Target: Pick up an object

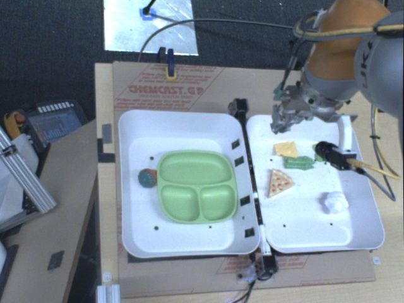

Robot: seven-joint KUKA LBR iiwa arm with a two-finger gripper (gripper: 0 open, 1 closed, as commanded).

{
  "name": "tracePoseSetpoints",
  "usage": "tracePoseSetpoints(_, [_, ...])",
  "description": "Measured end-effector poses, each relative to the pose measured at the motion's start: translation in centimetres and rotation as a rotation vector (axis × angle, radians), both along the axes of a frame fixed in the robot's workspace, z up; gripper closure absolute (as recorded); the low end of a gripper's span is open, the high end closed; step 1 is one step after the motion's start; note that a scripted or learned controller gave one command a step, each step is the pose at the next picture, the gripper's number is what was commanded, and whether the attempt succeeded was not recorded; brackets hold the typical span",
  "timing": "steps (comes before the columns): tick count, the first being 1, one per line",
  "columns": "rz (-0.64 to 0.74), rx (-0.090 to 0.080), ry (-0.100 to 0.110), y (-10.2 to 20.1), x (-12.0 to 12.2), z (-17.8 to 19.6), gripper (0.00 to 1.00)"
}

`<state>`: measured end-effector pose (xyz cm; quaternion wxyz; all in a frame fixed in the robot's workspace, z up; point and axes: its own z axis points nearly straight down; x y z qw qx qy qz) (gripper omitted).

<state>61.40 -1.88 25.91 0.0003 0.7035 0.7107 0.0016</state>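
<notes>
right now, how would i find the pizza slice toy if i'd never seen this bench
Look in the right-hand white bin, near its left wall by the centre divider. The pizza slice lies below the yellow cheese wedge and green piece; it alone is a tan triangle speckled with red dots.

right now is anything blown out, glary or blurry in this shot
In the camera view, the metal sheet at the top catches glare; the crumpled white object nearly merges with the bright right bin. The gripper looks soft and hard to read, while the green tray and pizza slice are clear, with faint shadows.
</notes>
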Motion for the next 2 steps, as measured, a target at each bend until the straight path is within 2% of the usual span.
tracePoseSetpoints(2, [0.000,0.000,0.001,11.1,-0.6,0.1,1.00])
